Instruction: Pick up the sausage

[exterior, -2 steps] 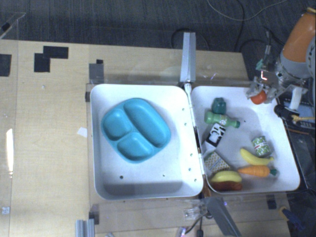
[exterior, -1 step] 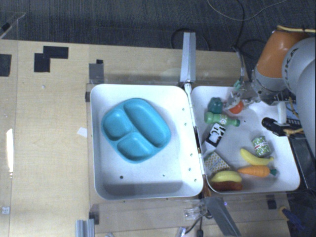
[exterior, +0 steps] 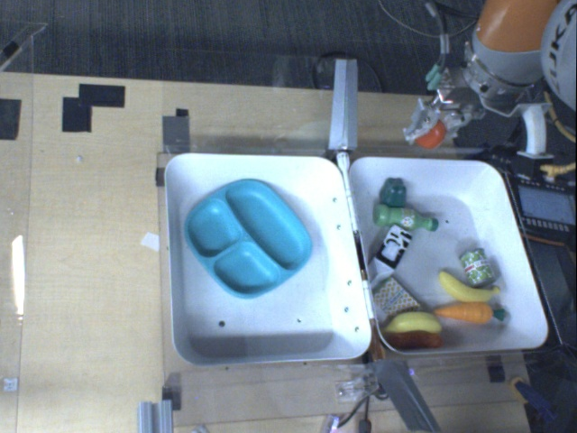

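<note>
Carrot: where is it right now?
In the camera view the carrot lies in the right bin, toward its lower-right corner, directly below the banana.

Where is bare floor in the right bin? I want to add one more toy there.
Right bin: bare along the far right corner and the middle, between the green dumbbell and the banana. Crowded along the near edge: carrot, mango.
</note>
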Tool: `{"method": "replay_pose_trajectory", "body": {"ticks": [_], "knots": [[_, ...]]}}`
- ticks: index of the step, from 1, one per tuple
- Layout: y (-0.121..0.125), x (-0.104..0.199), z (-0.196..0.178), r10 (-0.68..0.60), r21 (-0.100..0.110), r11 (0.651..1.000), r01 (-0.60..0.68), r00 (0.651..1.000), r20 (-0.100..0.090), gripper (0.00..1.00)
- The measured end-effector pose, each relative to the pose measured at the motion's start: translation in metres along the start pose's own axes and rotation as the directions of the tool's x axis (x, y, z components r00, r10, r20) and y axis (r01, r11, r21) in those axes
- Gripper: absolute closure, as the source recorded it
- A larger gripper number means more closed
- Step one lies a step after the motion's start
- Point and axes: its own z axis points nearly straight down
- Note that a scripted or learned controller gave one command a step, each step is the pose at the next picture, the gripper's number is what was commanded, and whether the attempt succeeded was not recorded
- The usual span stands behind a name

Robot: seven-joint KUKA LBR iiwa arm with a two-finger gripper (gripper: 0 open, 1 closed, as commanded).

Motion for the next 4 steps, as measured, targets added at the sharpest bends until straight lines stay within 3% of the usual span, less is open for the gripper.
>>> {"method": "replay_pose_trajectory", "body": {"ticks": [1,2,3,4], "knots": [[-0.061,-0.037,-0.063,-0.073,0.001,0.997,0.073,0.997,0.001,1.00],[0.001,0.008,-0.122,-0.200,0.001,0.980,0.200,0.980,0.000,1.00],[0.000,-0.005,-0.112,-0.658,0.000,0.753,0.658,0.753,0.000,1.00],[-0.007,-0.024,-0.104,-0.913,-0.001,0.407,0.913,0.407,0.001,1.00]]}}
